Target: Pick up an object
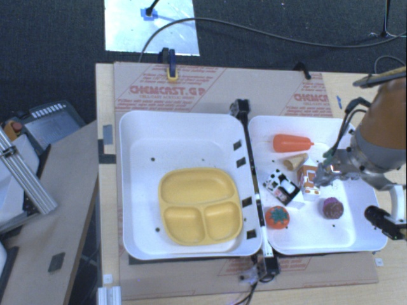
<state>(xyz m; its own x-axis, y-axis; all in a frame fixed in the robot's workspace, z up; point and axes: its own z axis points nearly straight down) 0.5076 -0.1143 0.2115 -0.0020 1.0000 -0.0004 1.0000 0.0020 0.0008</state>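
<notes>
Hovering low over the right bin (343, 234), the claw (316, 178) sits at the end of the grey and orange arm (381, 129) that reaches in from the right. Whether it is released or clenched I cannot tell; its tip blurs into the objects beneath it at this slant.

Directly under and touching the tip, as far as the view shows, is a small white and orange item (309, 183), which looks like the likeliest target. Just to the claw's upper left lies a tan cone-like piece (294, 162), and beyond that, further up, an orange carrot (292, 143). To the claw's left sits a black and white patterned object (280, 186), close by. Below and left of the claw is a round orange and green toy (277, 216), and below and slightly right, near it, a dark purple ball (332, 208). Well away to the claw's left, in the left bin (184, 126), rests a yellow divided plate (200, 204).

As a judgement, the task stands at the reach or grasp stage: the arm is down among the clutter and placed over a candidate, but nothing is visibly lifted clear of the bin floor, and every object appears to rest on it. Still to come are a confirmed grip and a lift. The crowding around the tip suggests a neighbour could be nudged or caught instead.
</notes>
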